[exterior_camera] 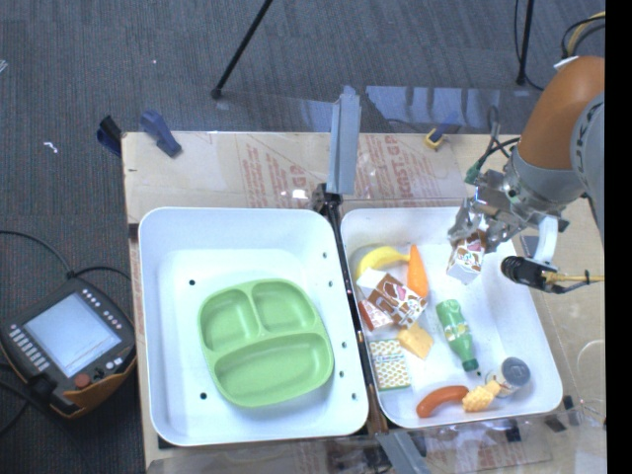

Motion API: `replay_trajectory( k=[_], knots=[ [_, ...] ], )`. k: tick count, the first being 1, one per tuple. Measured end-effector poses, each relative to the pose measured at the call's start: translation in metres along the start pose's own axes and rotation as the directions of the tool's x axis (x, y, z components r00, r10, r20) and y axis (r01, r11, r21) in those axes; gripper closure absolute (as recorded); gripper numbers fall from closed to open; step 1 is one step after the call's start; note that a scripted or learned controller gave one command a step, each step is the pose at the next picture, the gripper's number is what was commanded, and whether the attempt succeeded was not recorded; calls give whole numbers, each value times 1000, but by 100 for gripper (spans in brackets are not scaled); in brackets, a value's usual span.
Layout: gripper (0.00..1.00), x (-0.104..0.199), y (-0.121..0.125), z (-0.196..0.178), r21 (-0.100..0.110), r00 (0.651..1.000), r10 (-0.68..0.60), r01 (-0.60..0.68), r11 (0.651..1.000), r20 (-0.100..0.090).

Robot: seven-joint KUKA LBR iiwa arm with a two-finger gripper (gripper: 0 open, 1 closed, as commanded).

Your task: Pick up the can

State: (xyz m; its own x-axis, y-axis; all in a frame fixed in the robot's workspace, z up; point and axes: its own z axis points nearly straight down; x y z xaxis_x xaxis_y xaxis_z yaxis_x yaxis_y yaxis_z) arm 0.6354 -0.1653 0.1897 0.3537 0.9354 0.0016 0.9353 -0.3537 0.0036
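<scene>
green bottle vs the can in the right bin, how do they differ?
The green bottle is long and lies on its side mid-bin; the can is short, grey, and seen end-on near the front right corner. The bottle lies apart from other items; the can touches a yellow toy. Both lie apart from the gripper.

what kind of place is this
Likely a robot test lab: a control pendant lies on grey carpet, tripod legs stand behind, and two white bins sit on a cardboard-topped bench under the arm.
</scene>
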Motion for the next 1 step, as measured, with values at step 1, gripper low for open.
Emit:
replay_trajectory(
  k=[1],
  knots=[
    [100, 43, -7, -30, 7, 935, 355, -355, 935, 5]
  ],
)
